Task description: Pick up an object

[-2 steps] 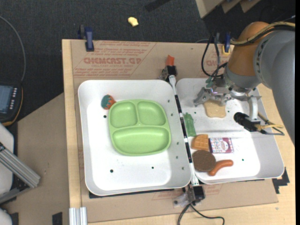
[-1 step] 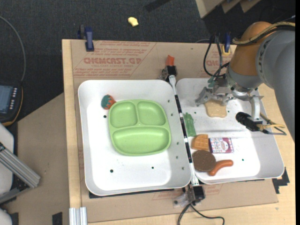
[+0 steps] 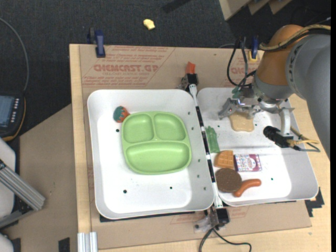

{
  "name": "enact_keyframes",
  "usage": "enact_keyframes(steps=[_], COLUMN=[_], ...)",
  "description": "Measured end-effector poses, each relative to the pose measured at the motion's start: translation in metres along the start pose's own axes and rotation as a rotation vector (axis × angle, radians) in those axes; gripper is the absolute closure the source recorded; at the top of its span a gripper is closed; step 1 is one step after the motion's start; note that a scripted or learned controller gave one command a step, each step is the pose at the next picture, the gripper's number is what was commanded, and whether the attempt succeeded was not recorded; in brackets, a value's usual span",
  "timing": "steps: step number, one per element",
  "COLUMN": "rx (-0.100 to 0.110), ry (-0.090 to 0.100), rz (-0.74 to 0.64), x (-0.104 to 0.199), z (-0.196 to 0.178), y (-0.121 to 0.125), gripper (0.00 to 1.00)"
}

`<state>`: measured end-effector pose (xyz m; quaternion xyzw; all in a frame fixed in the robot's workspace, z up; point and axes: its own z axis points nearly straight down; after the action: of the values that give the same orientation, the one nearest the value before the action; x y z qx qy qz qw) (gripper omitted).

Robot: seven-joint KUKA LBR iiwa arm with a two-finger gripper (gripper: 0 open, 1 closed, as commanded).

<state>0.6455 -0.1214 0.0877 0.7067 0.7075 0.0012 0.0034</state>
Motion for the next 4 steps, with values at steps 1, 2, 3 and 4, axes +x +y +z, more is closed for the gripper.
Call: enact_keyframes(steps=[1, 2, 3, 4], rx=[0.0, 0.0, 0.0, 0.0], ry=[0.0, 0.002, -0.001, 0.001], rz=[0.001, 0.001, 0.0, 0.001], x=[0.003, -0.002, 0.009, 0.006], z=[0.0, 0.0, 0.0, -0.001], y=[-0.001, 0.0, 0.023, -0.008], gripper=[0.0, 0.0, 0.0, 0.0])
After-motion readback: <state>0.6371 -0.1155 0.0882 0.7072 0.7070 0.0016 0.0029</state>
